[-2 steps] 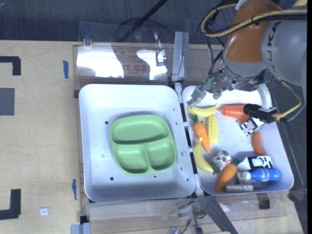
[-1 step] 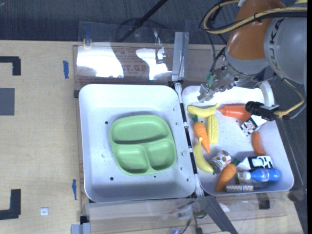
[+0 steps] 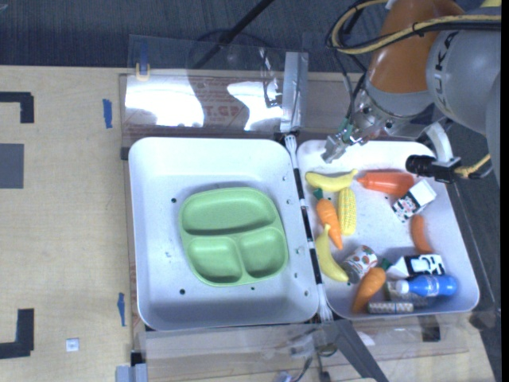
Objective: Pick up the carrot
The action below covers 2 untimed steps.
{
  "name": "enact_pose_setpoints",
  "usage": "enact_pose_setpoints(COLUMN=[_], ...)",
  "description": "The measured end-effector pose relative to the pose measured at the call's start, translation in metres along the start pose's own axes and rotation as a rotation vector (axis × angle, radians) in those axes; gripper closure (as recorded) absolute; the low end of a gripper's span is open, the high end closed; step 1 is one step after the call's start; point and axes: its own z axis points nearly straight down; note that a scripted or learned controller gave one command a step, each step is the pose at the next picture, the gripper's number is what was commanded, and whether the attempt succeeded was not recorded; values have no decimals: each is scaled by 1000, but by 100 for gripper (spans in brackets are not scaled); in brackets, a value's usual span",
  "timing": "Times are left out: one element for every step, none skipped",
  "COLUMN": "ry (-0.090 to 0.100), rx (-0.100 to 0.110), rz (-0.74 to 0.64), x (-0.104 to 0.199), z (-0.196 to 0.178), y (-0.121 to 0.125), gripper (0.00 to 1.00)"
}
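End effector (image 3: 338, 146) hangs over the back left corner of the right bin (image 3: 465, 245), fingers pointing down toward the yellow banana (image 3: 328, 181) just below; nothing is between them, & at this res. can't tell whether they are apart or together. Above it, the arm (image 3: 453, 54) w/ its orange band reaches in from the right, cables looped over the wrist.

Carrot (image 3: 328, 221), the target, lies near the left wall of the right bin, small, orange, green tuft at its upper end, tip pointing toward the front. It sits wedged betw. a corn cob (image 3: 347, 211) on its right & a second banana (image 3: 328, 258) running along the wall below it, apparently touching both.

Further out: a second carrot (image 3: 369, 287) near the front, larger, leaning on a blue-capped bottle (image 3: 425, 286); an orange-red pepper-like piece (image 3: 386, 183) at the back; a sausage-shaped item (image 3: 419, 231) to the right. Left bin (image 3: 151, 173) holds a green divided plate (image 3: 234, 234). Both bins sit on a pale wood surface (image 3: 56, 213).

Risks, as judged: crowding is the main one. Fingers coming down beside the small carrot likely strike the corn or banana, nudging the carrot or closing on the wrong item. The bin wall leaves little room for the left finger. A tapered, smooth body could also slip out on lift.
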Motion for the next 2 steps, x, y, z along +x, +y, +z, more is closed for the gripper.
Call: enact_pose_setpoints(ry=[-3, -6], rx=[-5, -11], rz=[1, 1], x=[-1, -1], z=[-11, -22], y=[1, 3], gripper=[100, 100])
